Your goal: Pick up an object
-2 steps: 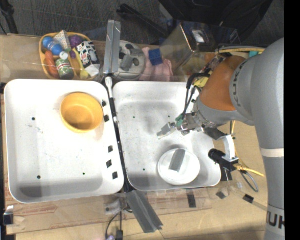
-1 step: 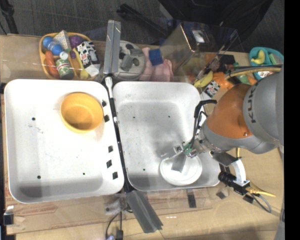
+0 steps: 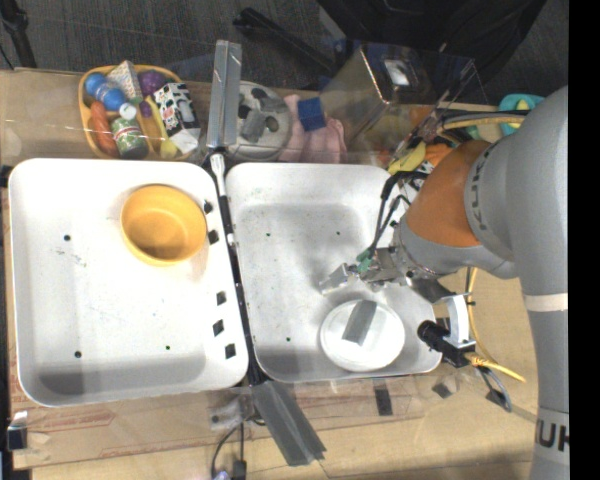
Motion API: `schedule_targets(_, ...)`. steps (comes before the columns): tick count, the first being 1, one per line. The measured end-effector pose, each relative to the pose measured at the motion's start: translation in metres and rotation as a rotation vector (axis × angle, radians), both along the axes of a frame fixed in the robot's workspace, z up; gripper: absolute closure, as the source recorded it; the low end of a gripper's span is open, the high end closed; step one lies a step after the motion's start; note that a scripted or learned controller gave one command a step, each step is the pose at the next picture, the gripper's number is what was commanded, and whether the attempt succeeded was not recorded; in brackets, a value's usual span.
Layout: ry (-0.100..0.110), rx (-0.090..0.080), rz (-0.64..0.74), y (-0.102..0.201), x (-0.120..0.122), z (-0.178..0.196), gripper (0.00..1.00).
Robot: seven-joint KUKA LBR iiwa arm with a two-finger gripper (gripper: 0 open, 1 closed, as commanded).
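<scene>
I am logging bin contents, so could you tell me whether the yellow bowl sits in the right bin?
No, the yellow bowl lies in the left bin.

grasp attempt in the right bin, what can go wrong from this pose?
1. The gripper sits just above the white round dish, off its centre; a straight descent may catch the rim and tip or shove it.
2. The dish lies near the right bin's front wall, so a push could jam it there.
3. The grey block on the dish could slide off.
</scene>
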State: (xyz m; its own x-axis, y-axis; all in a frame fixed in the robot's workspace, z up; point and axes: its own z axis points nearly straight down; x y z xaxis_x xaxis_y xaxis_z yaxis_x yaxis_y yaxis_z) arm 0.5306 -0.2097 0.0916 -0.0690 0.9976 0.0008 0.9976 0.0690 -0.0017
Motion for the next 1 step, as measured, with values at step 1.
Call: schedule_targets(1, 0.000, 0.000, -0.109, 0.0000, 0.0621, 0.0383, 0.00)
